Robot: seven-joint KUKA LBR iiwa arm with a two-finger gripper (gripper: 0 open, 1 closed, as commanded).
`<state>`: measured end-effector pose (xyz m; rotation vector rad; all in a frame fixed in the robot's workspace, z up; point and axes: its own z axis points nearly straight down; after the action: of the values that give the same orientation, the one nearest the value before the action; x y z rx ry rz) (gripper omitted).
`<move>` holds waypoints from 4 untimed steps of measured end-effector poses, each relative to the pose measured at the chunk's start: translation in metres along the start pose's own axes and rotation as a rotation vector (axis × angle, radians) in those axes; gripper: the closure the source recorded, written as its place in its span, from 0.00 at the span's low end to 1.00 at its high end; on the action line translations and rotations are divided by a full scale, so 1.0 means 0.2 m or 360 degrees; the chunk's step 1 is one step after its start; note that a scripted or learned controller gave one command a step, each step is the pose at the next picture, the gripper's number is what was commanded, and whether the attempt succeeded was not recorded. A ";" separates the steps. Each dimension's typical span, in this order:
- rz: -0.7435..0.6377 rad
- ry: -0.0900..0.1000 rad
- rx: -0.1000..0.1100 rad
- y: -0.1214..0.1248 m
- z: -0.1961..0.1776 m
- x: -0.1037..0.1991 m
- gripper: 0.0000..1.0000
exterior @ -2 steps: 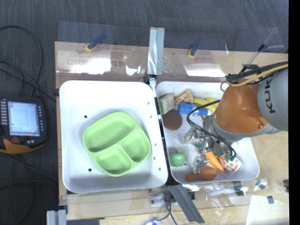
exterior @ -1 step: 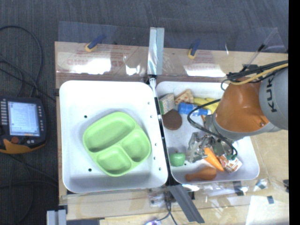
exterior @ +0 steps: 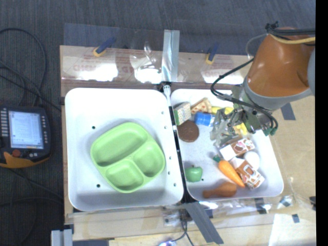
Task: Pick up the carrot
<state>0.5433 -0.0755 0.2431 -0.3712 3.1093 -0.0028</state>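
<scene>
— Orange against white at the near edge: what is lying down there?

— A brownish-orange lump (exterior: pixel 220 190) sits closest to the near rim of the right bin (exterior: pixel 274 186). Just behind it is the carrot (exterior: pixel 230 172), slanting from upper left to lower right with its leafy end toward the green apple (exterior: pixel 194 174). Its far side is crowded by small red-and-white cartons (exterior: pixel 245 163).

— And the left bin?

— The left bin (exterior: pixel 82 188) holds a green divided plate (exterior: pixel 128 156), nothing the task needs.

— Where is the pincer in relation to the carrot?

— The gripper (exterior: pixel 225 128) hangs further back in the right bin, over the clutter near a brown round disc (exterior: pixel 188 131) and a blue item (exterior: pixel 204 119). The carrot lies nearer the camera than the gripper and slightly to its right, apart from it, with a carton in between.

— Is it grasping anything?

— I cannot tell; that part is a dark tangle under the orange band (exterior: pixel 279 63), and whether it is released or clenched is unclear.

— So which step is this?

— I'd judge it as the approach, carrot not yet taken. The next move calls for travelling toward the near rim, lining up across the carrot's slant and descending without catching the cartons
</scene>
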 end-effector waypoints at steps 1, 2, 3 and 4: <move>-0.0756 0.0026 -0.0020 -0.07 0.46 0.24 1.00; -0.0942 0.0004 -0.0005 -0.14 -0.13 0.25 1.00; -0.1643 0.0021 -0.0035 -0.11 0.45 0.23 1.00; -0.2147 0.0005 -0.0025 -0.42 0.00 0.37 1.00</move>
<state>0.4918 -0.1741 0.2428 -2.2371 2.2024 0.0098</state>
